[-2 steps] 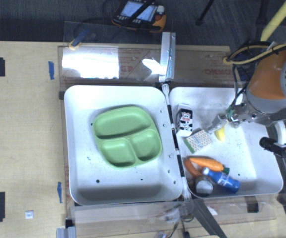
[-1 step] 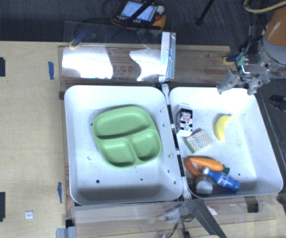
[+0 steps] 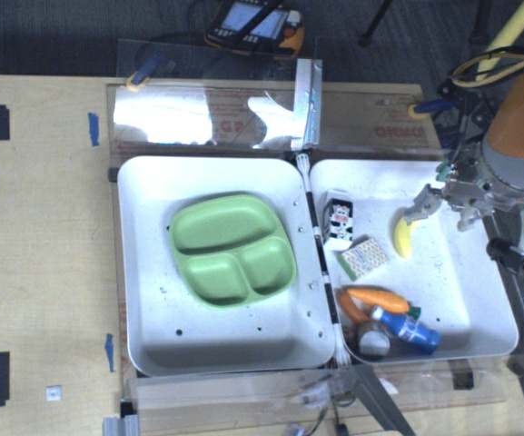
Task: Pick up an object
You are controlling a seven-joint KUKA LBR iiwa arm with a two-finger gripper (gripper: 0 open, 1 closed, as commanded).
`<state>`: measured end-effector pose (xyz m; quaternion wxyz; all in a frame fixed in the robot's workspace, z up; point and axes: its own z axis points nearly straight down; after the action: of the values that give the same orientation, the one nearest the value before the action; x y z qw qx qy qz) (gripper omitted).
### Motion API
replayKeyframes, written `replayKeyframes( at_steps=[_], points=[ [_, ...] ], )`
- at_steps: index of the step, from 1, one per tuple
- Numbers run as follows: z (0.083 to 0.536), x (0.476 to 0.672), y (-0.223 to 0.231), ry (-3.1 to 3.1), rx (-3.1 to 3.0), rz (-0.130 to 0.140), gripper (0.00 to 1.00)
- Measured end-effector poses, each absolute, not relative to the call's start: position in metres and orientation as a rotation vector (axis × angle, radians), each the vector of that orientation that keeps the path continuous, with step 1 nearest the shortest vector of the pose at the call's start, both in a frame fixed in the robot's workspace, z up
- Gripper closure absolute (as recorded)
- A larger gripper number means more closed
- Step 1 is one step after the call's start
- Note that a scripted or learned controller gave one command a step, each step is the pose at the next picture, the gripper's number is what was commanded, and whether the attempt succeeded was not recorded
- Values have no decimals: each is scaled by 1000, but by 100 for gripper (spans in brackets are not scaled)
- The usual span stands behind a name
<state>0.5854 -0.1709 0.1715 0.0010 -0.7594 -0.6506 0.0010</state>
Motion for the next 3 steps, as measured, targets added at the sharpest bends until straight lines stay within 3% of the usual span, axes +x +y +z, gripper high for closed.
replayKeyframes(
  at_steps=[1, 2, 3],
  points=[
    [85, 607, -171, -2028, -2402, -3, 0],
    [94, 609, -171, -2030, -2401, -4, 100],
    [194, 596, -128, -2306, -2134, 1, 100]
  ],
)
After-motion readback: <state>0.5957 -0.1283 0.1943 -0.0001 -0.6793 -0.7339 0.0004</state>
